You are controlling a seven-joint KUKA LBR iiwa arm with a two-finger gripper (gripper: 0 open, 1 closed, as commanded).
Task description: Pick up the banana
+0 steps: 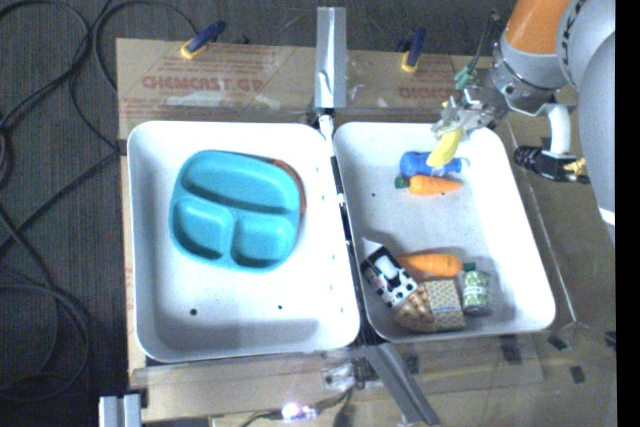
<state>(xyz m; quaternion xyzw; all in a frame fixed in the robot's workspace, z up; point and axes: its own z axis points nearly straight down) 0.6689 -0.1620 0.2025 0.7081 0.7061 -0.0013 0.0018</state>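
One banana (444,149) hangs tilted near the right bin's (520,215) far edge, its upper end pinched between the gripper's (462,111) fingers.

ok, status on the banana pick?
Claw at right bin's far edge, shut on banana. Banana lifted over blue block. Carrot beside.

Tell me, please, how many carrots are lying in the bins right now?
2, both in the right bin. One carrot lies near the far end beside a blue object; the other carrot lies near the front among the clustered items. Others could be hidden beneath that cluster.
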